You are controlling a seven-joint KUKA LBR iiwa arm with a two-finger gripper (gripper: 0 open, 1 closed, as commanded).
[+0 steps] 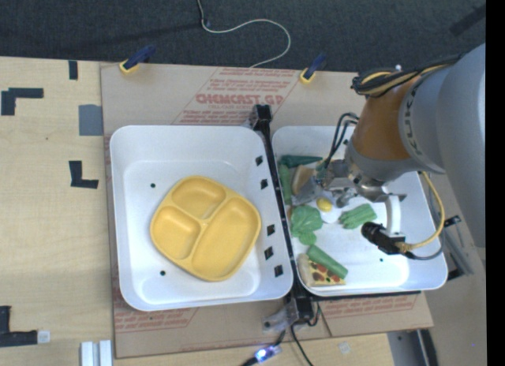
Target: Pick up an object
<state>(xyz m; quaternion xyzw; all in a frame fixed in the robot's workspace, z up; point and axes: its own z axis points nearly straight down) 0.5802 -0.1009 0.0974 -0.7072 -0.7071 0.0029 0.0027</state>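
Down in the right bin [410, 278], our gripper [330, 192] hovers over green toys [304, 221] near its left wall; whether it's open, we cannot tell.

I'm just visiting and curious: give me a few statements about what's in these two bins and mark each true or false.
1. A yellow divided plate lies in the left bin. True.
2. The plate holds green toys. False: its sections hold nothing; the green pieces lie in the right bin.
3. The gripper is over the right bin. True.
4. The arm has a blue band above its wrist. False: the band is orange.
5. A thin cable loops across the dark floor behind the bench. True.
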